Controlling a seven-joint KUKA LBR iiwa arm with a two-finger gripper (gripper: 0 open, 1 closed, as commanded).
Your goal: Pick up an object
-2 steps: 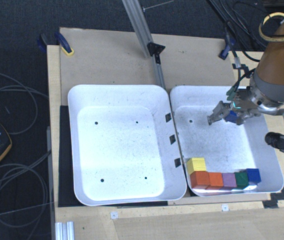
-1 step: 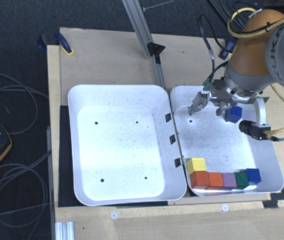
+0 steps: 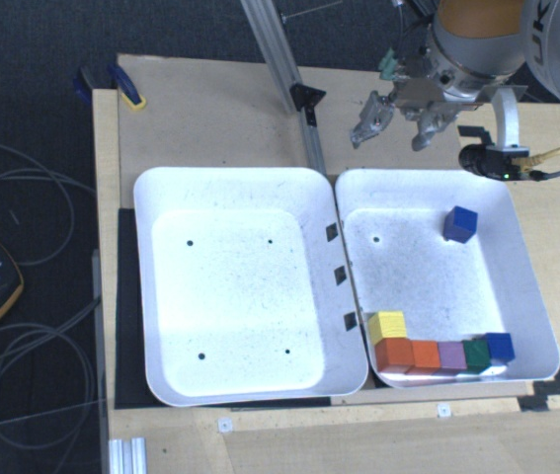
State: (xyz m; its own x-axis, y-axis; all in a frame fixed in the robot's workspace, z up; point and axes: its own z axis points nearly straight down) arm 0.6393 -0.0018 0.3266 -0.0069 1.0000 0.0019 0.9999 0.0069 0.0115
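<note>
Pincer (image 3: 396, 126) hangs open and unladen above right bin (image 3: 526, 265); no legible writing anywhere.

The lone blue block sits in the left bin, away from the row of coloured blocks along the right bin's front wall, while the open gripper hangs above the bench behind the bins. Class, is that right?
Not quite. The camera view shows the lone blue block in the right bin, near its back. The rest holds: row of coloured blocks, open gripper.
</note>
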